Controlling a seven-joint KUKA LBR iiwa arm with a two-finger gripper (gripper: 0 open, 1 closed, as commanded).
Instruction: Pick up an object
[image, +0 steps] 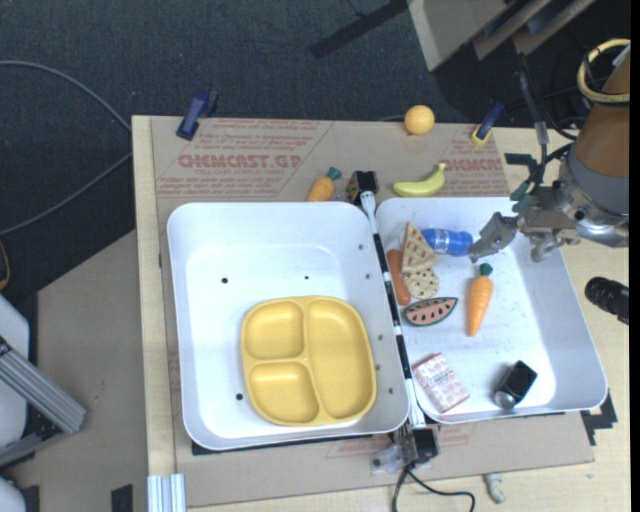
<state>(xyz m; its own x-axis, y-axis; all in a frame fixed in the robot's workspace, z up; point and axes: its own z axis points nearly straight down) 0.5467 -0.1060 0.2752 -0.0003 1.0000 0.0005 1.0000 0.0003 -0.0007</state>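
Bench (250, 165), two bins (270, 250), banana (420, 183)

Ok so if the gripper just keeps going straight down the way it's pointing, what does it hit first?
Most likely the carrot. The gripper hangs just above the carrot's green top in the right bin, with the blue bottle beside it. Height is hard to judge from this slanted view, so it could land on bin floor beside the carrot.

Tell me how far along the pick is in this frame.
Nothing looks picked yet. The gripper hangs over the right bin, above the carrot and beside the blue bottle, with nothing visible between its fingers. The carrot, watermelon slice and other items lie in the bin. Descent, grasp and lift all remain.
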